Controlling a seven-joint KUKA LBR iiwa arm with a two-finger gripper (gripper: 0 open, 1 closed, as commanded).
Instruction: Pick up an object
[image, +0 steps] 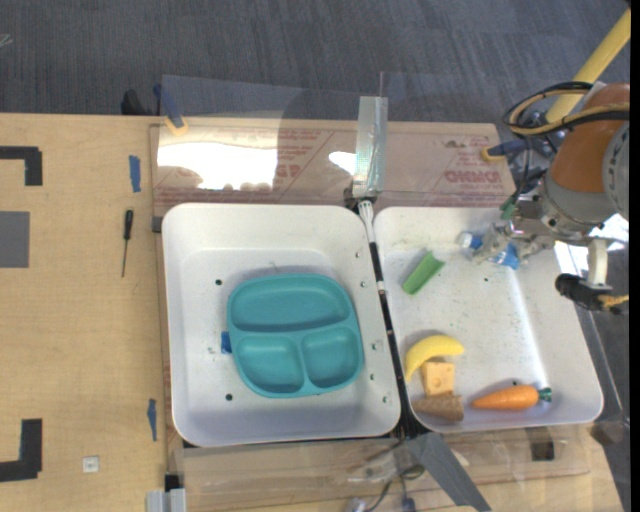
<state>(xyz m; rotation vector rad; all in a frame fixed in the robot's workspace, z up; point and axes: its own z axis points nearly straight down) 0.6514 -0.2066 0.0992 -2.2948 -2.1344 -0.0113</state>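
The teal tray (294, 334) looks like smooth, matt plastic. The white bins (190, 250) look shiny. The bench (70, 330) looks like wood.

Wooden bench (70, 330) carries two shallow white bins side by side: left bin (190, 300) and right bin (560, 370), touching along the middle. Clear plastic sheet (270, 150) lies at far edge behind them. Black screwdriver (126, 240) lies on bench left of left bin, w/ blue tape bits (134, 172) nearby.
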